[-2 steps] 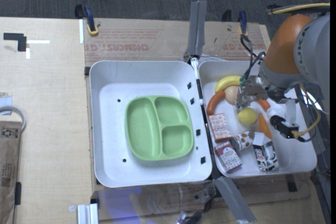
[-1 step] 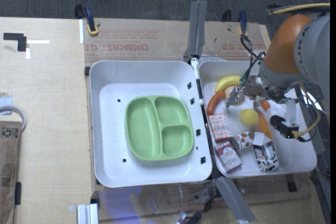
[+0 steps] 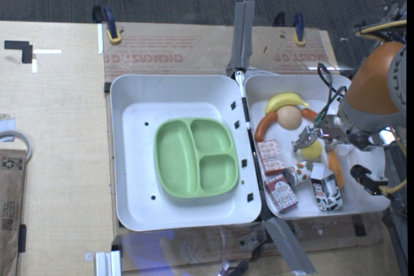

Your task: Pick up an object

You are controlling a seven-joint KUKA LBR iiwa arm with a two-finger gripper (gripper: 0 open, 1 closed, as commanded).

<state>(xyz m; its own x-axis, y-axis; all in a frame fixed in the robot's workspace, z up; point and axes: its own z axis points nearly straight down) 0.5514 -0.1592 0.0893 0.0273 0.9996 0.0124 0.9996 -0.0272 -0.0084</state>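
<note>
A matt green plastic divided plate (image 3: 196, 157) is seen in a smooth white bin (image 3: 129, 139); the bench (image 3: 52, 139) is pale wood.

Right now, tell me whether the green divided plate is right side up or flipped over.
Right side up: the green divided plate lies flat in the left bin, its three compartments open toward the camera.

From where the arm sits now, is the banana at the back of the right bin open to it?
Probably yes. The banana lies uncovered at the back of the right bin, only the tan ball touching its near side; the gripper hovers just beyond that.
</note>
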